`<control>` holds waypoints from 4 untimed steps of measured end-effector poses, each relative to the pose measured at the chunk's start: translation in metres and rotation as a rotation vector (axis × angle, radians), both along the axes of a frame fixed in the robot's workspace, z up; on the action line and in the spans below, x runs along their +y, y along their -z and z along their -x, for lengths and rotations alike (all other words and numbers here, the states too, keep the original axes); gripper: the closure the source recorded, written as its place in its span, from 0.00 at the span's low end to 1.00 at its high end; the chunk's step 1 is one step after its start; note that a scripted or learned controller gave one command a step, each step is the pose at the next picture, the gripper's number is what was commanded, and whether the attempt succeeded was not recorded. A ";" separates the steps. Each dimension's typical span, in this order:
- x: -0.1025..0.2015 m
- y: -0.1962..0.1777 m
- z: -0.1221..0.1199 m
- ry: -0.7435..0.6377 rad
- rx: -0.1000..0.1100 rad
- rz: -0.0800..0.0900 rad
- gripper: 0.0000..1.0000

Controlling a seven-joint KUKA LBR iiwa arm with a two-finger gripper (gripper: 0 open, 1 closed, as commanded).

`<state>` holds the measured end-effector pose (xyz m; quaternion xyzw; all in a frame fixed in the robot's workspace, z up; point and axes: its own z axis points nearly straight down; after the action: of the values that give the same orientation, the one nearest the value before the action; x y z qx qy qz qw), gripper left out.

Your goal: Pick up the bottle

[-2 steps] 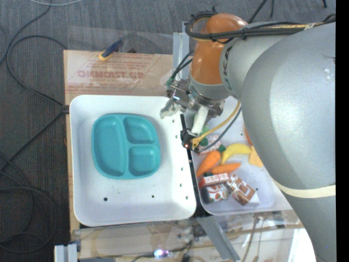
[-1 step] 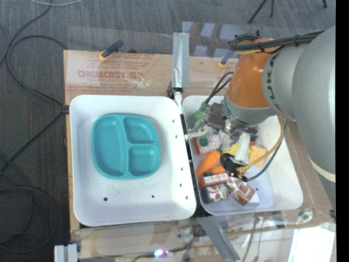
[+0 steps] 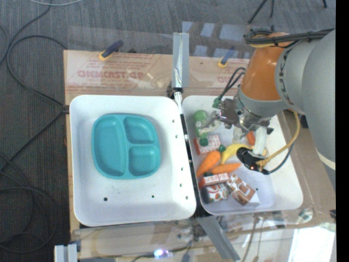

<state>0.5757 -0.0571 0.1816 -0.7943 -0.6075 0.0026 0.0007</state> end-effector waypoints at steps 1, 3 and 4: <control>-0.030 0.074 -0.010 0.032 -0.023 -0.001 0.00; -0.049 0.074 -0.060 0.102 0.013 -0.002 1.00; -0.050 0.080 -0.055 0.104 0.029 -0.001 0.00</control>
<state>0.6310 -0.1073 0.1019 -0.8248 -0.5652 0.0137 0.0101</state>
